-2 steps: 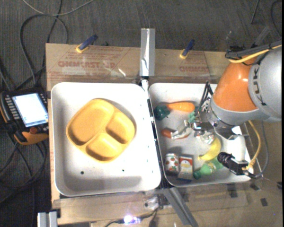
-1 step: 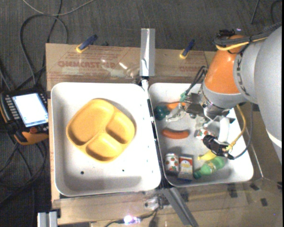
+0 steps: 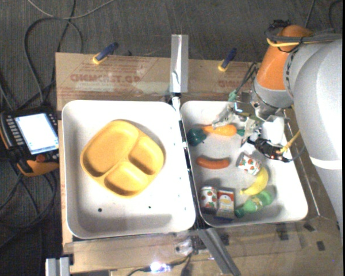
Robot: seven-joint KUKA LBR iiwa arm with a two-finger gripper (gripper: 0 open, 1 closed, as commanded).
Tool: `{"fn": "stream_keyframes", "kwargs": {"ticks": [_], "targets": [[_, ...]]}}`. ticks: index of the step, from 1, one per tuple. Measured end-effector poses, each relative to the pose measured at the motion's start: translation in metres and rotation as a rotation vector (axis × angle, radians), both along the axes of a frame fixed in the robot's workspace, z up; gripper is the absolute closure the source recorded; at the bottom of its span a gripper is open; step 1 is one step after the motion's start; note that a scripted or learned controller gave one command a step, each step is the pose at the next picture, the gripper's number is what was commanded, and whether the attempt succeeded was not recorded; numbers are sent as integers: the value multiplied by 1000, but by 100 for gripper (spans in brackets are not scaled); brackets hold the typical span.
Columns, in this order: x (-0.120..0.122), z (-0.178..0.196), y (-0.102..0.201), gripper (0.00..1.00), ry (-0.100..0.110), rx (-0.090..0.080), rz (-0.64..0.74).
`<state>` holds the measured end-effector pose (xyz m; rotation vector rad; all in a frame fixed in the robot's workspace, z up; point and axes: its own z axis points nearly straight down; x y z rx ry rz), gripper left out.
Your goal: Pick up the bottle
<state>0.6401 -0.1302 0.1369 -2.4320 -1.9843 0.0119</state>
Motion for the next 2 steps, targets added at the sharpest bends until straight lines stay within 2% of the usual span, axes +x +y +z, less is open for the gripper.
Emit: {"fn": "stream_keyframes", "kwargs": {"ticks": [1, 2], "targets": [[-25, 14, -38, 0, -1, 1, 185], [28, -20, 34, 0, -2, 1, 62]]}}
